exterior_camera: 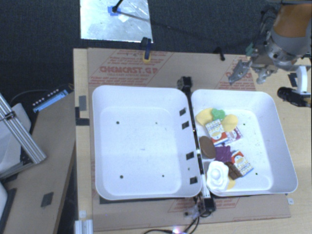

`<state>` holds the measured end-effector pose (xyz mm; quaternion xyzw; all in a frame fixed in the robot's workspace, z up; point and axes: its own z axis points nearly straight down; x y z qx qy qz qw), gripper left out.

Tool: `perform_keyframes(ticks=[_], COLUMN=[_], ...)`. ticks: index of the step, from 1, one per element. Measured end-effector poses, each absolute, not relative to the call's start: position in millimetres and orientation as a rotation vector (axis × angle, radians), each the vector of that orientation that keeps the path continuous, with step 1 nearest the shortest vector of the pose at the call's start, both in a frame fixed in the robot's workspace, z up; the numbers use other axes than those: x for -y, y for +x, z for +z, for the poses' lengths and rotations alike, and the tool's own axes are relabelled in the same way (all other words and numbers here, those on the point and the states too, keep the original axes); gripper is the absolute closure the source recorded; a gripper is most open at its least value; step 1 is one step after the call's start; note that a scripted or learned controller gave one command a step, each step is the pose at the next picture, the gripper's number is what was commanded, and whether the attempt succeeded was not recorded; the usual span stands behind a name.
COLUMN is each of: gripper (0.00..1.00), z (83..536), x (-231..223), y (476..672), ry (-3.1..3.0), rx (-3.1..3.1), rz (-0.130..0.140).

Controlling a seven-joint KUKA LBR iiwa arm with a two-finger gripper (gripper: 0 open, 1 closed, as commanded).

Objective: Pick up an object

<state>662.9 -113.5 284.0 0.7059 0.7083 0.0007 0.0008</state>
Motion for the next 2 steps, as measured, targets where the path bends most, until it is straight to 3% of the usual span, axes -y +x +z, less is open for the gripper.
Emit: perform_keyframes(ticks=[1, 2], gripper=[0.0, 0.0], z=[119.5, 81.8], x=[84.9, 83.4], y=[666.9, 609.3], ry=[2.219, 2.224], rx=[-2.234, -2.226], rz=[-0.006, -0.006])
